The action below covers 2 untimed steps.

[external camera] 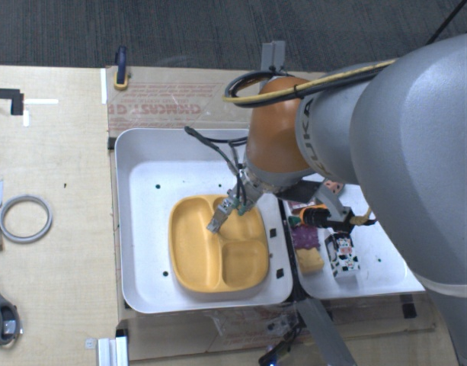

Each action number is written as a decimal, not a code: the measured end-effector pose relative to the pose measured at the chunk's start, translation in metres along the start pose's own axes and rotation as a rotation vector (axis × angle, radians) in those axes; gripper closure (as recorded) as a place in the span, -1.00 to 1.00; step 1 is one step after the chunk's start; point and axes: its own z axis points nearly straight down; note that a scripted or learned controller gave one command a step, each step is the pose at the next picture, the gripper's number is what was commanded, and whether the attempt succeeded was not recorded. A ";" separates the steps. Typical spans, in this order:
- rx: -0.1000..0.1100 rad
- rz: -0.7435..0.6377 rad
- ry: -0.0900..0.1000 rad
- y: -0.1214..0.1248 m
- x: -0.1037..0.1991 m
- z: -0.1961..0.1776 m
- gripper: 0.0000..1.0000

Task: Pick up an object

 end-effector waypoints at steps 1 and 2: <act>0.000 0.001 -0.011 -0.002 -0.004 -0.006 1.00; 0.001 0.002 -0.011 -0.002 -0.004 -0.005 -1.00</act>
